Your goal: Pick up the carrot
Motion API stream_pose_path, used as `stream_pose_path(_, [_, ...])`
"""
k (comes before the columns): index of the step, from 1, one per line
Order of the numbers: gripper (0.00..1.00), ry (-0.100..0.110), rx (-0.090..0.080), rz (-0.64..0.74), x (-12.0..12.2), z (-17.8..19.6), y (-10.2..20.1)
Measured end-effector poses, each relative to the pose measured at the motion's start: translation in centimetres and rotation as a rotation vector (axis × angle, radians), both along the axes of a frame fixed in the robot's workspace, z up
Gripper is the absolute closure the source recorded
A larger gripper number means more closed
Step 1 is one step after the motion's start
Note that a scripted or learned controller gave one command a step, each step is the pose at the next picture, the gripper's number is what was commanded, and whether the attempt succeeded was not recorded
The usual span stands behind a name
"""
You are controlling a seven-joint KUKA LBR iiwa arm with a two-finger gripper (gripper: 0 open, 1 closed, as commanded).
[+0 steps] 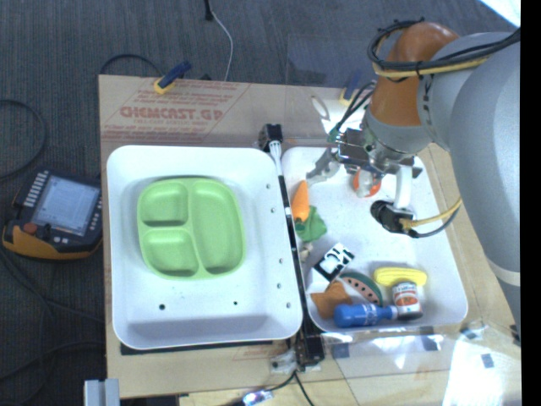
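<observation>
Lying against the right bin's (pixel 439 252) left wall, the carrot (pixel 299 200), judged light, stiff and smooth, is best pinched mid-body, while the gripper (pixel 365 166) is seen nearby, its state untellable.

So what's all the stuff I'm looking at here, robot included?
carrot: one, orange with green top, left edge of the right bin
divided plate: one, light green, middle of the left bin
white bins: two, side by side on the bench
blue bottle: one, lying at the right bin's front
yellow-capped jar: one, front right of the right bin
watermelon slice: one, red and green, beside the jar
black-and-white block: one, middle of the right bin
handheld controller: one, orange and grey, floor at left
arm: one, grey with orange band
hand: one, over the right bin's back
</observation>
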State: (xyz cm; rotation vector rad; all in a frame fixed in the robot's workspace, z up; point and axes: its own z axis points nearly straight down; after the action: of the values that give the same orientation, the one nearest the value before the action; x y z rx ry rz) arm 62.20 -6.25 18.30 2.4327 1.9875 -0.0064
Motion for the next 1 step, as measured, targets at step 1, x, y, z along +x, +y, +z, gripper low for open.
stream_pose_path(1, [0.00,0.002,0.000,0.037,-1.58,0.00,3.91])
